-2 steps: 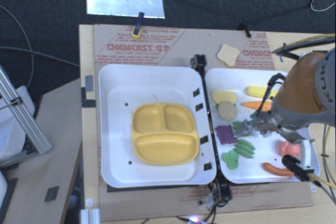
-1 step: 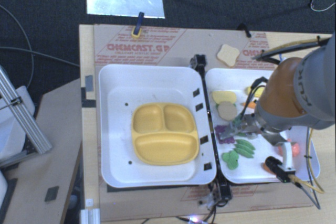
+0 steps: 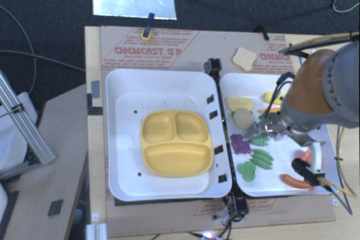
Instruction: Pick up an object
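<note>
Right bin [image 3: 253,85], toy food scattered over it. The gripper [image 3: 260,131] is low over the bin's middle, a little toward its left edge, and the arm [image 3: 315,90] comes in across the right edge. You cannot tell from this view whether the gripper is spread or pressed together, and nothing can be seen held in it.

Pieces closest to the gripper:
- beige round piece [image 3: 243,118], just beside it toward the left edge
- purple grape bunch [image 3: 241,145], near the left edge and just nearer you than the beige piece
- green pea pods [image 3: 262,158], just beside the gripper on the near side. You can't make out whether they touch it.

Others in the same bin:
- pale yellow piece [image 3: 240,104], toward the far-left corner, touching or nearly touching the beige one
- green leafy piece [image 3: 246,171], close to the near-left corner
- brown-orange sausage [image 3: 296,181], lying along the near edge toward the near-right corner
- reddish piece [image 3: 306,153], near the right edge and partly covered by the wrist, so you can't say what it is

Left bin [image 3: 124,121]: one yellow divided tray [image 3: 177,141], flat, about the middle, with two small compartments on the far side and one long one on the near side.

On the worktop [image 3: 169,50], outside the bins: a slice of toy toast [image 3: 244,58] just beyond the right bin's far edge, and a blue and yellow clamp [image 3: 147,28] at the worktop's far edge.
</note>
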`<state>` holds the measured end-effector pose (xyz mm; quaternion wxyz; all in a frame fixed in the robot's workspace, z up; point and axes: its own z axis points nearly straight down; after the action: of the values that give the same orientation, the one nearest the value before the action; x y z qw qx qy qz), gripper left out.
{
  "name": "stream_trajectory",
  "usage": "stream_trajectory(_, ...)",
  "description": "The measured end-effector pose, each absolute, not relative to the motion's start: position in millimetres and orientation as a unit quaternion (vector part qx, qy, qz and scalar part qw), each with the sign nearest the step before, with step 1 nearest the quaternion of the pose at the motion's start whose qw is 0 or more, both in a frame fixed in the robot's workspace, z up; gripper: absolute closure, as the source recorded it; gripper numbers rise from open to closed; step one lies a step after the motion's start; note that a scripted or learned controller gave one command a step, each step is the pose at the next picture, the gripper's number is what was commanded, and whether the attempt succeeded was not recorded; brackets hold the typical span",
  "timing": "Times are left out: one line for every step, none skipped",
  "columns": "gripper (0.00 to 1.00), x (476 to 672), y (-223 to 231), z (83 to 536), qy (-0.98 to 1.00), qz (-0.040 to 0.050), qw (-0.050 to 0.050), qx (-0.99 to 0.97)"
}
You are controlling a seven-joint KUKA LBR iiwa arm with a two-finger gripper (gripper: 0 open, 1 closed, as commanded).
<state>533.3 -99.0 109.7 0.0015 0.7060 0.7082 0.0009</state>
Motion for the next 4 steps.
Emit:
stream_trajectory(1.0, 533.5, -98.4, 119.3, 0.708, 0.0013, 0.001, 0.706)
stream_trajectory(1.0, 490.5, -66.0, 187.8, 0.709, 0.0021, 0.001, 0.705)
stream_trajectory(1.0, 487.1, -50.4, 185.7, 0.709, 0.0007, 0.0, 0.705)
stream_trajectory(1.0, 543.3, 11.0, 184.4, 0.711, 0.0023, 0.002, 0.703)
